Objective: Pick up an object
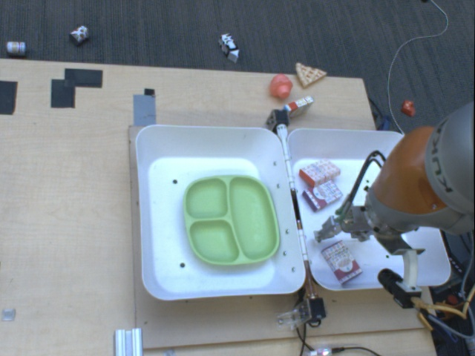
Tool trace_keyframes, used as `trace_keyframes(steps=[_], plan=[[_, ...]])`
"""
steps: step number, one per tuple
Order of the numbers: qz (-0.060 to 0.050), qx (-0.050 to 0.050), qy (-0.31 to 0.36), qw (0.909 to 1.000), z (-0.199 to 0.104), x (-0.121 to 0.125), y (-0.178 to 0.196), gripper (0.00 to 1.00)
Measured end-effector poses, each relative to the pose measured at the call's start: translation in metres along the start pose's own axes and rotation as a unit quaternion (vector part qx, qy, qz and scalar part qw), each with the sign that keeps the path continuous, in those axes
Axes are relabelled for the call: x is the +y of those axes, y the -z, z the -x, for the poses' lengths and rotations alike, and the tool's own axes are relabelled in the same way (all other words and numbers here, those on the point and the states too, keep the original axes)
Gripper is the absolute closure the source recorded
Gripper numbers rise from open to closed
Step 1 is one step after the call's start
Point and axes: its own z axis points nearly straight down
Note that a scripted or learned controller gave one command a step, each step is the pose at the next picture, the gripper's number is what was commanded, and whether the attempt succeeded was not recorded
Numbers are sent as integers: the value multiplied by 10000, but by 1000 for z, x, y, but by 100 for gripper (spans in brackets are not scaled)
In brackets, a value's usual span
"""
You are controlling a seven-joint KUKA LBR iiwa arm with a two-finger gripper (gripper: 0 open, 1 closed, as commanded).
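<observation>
Pincer (332, 231), grip state unreadable, hovers just above the small packet (341, 261) near the right bin's (438, 273) front edge; light, crushable, best pinched across its narrow sides.

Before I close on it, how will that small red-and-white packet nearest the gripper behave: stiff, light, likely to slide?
The packet looks flat and boxy, so probably fairly stiff and light. It lies flat on the smooth floor of the right bin, so a push would likely slide it, not roll it. Its low profile may leave the gripper little edge to catch.

Green divided plate (231, 220) in left bin (145, 199); small packets (320, 182) in right bin (438, 269).
</observation>
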Motion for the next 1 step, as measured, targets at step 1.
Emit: trace_keyframes(steps=[1], plan=[[21,3,14,10000,-1,2,11,100]])
